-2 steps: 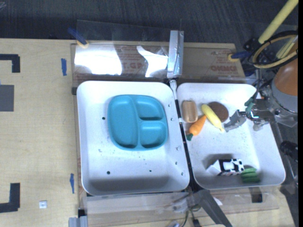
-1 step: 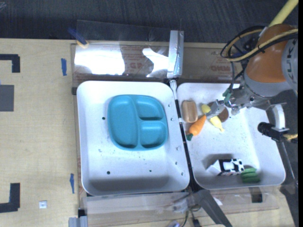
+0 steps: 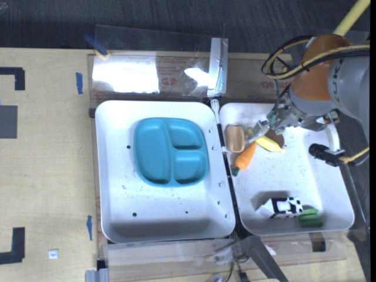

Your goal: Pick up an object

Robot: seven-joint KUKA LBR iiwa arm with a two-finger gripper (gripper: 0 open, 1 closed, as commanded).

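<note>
green toy (image 3: 309,218) lies well apart from claw (image 3: 271,122)

Pale wooden bench (image 3: 41,175) with black markings, blue tape bits (image 3: 79,82), dark carpet floor (image 3: 176,4) behind

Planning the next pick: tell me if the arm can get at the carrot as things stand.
Probably yes. The carrot lies uncovered in the right bin, just below-left of the gripper; the tan block beside it may crowd the fingers.

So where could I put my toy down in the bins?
The right bin has bare floor in its middle, between the carrot and the black-and-white toy. The left bin is bare around the blue plate, widest at the near edge. It is crowded at the right bin's far left corner, by the banana.
</note>
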